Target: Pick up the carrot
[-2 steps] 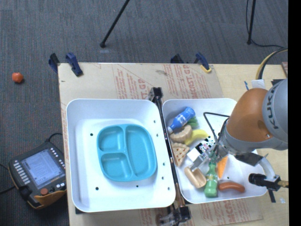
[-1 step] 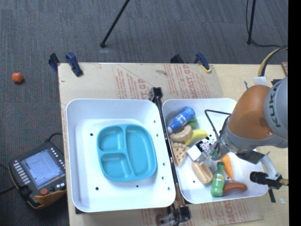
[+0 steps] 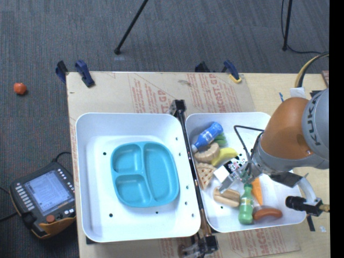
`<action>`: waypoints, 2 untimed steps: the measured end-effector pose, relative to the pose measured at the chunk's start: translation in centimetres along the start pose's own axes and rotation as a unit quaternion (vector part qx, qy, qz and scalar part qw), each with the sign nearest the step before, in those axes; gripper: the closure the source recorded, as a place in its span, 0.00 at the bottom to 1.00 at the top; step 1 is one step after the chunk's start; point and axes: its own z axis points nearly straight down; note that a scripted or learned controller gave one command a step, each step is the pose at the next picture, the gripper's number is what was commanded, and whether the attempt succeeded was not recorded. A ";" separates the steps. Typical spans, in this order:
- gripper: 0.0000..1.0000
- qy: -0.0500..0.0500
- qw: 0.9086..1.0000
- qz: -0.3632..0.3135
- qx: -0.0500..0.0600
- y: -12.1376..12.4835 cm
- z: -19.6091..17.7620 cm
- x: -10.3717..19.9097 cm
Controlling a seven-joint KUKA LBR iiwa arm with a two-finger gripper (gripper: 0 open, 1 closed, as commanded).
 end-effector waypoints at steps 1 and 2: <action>0.00 -0.005 0.989 -0.151 -0.002 -1.9 1.1 1.3; 1.00 -0.003 0.989 -0.148 -0.001 -1.9 0.1 1.3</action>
